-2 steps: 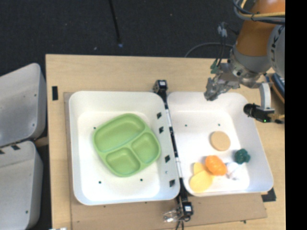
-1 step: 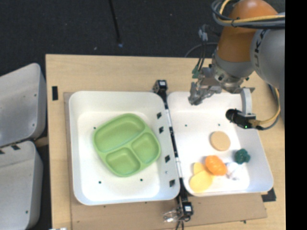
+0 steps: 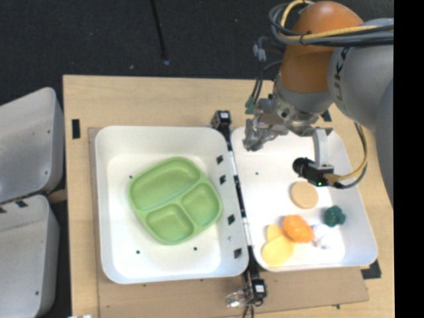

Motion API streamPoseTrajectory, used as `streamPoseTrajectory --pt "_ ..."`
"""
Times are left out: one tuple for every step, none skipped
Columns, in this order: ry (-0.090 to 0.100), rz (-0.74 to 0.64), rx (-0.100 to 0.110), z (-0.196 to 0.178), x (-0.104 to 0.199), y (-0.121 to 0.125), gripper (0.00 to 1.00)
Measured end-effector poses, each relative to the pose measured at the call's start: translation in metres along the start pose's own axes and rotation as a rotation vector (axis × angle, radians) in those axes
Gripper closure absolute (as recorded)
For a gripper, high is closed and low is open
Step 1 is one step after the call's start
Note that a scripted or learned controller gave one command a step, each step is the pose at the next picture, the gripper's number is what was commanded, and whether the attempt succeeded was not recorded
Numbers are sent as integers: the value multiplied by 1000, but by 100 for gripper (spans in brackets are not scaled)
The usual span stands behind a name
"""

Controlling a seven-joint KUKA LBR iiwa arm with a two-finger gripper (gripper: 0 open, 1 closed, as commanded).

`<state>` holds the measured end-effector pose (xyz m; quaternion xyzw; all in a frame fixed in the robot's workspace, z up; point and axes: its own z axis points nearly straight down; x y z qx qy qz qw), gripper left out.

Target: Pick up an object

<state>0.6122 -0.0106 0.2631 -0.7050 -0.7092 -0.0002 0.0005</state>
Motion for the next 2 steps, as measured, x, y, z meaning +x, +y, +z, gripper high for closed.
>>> streamPoseTrajectory --pt "-1 0 1 5 44 -14 100" --pt "0 0 3 22 86 -40 100"
